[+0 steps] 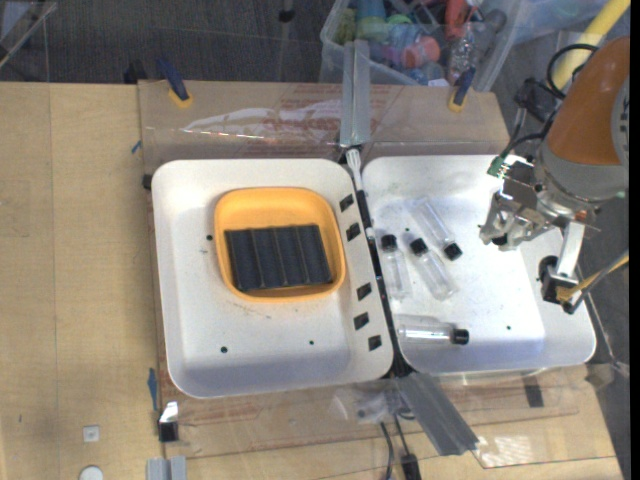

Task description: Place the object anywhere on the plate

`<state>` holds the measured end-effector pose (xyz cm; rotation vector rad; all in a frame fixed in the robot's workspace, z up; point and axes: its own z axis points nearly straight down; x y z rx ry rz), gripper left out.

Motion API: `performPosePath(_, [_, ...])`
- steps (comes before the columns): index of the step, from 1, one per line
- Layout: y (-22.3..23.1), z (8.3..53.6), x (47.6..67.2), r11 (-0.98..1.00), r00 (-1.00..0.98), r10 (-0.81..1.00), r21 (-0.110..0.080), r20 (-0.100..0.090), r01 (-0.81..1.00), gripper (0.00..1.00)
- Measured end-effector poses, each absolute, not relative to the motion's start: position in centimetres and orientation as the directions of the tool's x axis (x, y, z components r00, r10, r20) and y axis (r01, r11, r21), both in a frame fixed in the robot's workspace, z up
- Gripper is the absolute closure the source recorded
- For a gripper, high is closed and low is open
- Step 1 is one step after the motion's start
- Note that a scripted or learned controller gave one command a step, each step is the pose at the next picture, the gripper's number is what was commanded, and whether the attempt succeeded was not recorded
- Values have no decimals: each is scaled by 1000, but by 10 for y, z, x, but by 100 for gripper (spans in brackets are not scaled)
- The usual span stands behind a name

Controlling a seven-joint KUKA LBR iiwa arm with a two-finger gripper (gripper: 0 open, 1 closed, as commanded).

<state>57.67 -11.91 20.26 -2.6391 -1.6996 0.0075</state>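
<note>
An orange-yellow plate sits in the left bin with a dark ribbed block lying on it. In the right bin lie clear plastic vials with black caps: several in a cluster near the bin's middle and one vial on its side by the front edge. My gripper hangs over the right bin's right half, to the right of the cluster and apart from it. Nothing shows between its fingers.
The two white bins meet at a central divider with black clips. A clear box of colourful items stands behind the bins. Blue clamps hold the back edge. The arm's orange band looms at the right.
</note>
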Motion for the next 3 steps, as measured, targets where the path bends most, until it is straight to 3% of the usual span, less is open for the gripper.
performPosePath(2, [-59,183,646,21,-21,1000,1,-1,1000,100])
performPosePath(3, [-36,183,666,190,-190,982,-4,0,982,100])
